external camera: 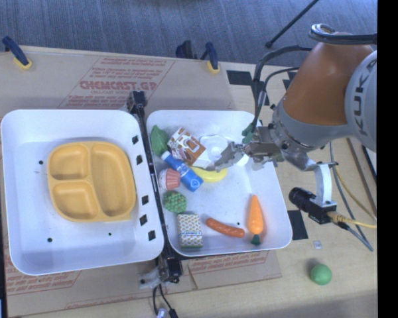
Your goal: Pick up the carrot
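Probably light, stiff and smooth, the carrot (254, 214) lies near the right bin's (278, 204) front right corner, best taken across its thick middle, while the fingers (233, 152) hover slightly parted, holding nothing.

bright even daylight, soft shadows, slight glare on white bins (13, 177), mild blur.

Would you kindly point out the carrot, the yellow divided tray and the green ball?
carrot (255, 215): camera view, middle of its orange body.
yellow divided tray (128, 177): camera view, right rim.
green ball (321, 273): camera view, its centre.
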Controlling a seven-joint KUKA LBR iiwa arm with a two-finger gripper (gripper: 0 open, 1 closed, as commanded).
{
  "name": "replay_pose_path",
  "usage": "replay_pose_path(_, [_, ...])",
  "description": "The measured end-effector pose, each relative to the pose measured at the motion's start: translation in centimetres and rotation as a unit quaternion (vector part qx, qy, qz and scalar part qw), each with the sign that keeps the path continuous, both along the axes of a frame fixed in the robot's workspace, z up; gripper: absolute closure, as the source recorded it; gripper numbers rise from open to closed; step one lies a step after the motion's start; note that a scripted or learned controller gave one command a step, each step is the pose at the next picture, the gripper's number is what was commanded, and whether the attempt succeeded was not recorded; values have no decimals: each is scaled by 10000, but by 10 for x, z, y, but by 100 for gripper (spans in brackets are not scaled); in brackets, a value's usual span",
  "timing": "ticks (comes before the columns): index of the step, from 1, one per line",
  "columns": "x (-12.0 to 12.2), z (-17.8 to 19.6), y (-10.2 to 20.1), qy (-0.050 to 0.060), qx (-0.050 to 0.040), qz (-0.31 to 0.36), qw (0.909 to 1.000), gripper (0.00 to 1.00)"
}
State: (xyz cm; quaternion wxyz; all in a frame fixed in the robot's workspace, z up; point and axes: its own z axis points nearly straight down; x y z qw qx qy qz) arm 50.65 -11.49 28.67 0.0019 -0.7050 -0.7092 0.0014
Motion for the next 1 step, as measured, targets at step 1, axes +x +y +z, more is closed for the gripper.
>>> replay_pose_path(1, [-8, -58, -54, -2, 8, 1304, 9915, 0])
